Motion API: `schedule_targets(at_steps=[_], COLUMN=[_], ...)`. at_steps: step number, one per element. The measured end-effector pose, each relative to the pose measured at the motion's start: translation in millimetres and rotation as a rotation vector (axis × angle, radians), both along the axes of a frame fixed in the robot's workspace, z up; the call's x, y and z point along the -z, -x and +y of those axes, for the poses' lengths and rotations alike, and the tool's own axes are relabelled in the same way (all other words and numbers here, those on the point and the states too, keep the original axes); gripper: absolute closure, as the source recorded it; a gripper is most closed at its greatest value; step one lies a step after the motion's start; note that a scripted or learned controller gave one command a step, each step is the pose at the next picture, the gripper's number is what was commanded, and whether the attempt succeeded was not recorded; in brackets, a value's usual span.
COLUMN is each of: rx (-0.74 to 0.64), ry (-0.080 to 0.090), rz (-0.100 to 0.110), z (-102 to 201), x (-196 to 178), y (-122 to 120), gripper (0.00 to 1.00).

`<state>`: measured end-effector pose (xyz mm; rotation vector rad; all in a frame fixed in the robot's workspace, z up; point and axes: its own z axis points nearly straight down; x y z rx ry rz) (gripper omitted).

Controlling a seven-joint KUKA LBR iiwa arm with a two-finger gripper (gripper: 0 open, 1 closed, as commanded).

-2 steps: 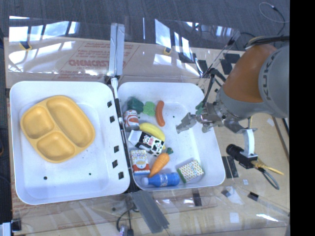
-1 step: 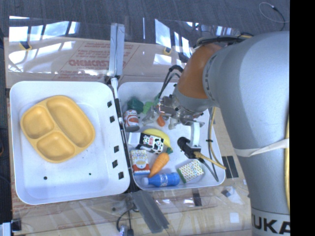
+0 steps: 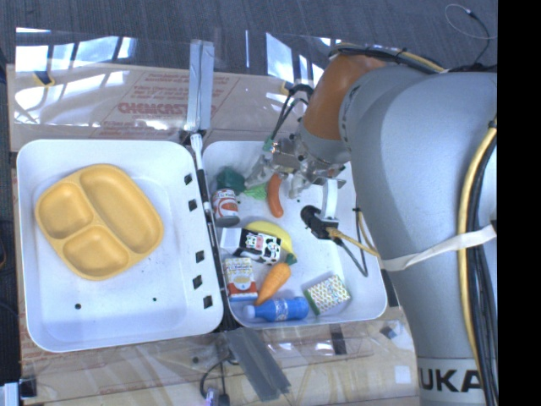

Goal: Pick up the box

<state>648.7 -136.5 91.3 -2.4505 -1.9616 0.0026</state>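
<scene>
Camera view: the pincer (image 3: pixel 283 178) hangs over the right bin (image 3: pixel 372 299), fingers spread around an upright red sausage (image 3: pixel 275 196). The box (image 3: pixel 328 293), a patterned carton, lies well below the pincer near the bin's lower right corner, beside a blue bottle (image 3: pixel 277 310). A yellow divided plate (image 3: pixel 97 220) lies far left.

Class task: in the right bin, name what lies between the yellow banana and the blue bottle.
In the camera view, an orange carrot lies between the banana and the blue bottle, slanting down towards the bottle.

Box (image 3: pixel 327 293) hemmed by bottle (image 3: pixel 277 310); carrot (image 3: pixel 272 283) near.
</scene>
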Motion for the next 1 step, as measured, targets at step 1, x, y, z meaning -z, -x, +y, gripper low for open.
schedule_targets(at_steps=[1], rx=[0.212], ry=[0.001], rz=[0.002], z=[5.6], x=[0.2], y=[93.7], gripper=[0.00])
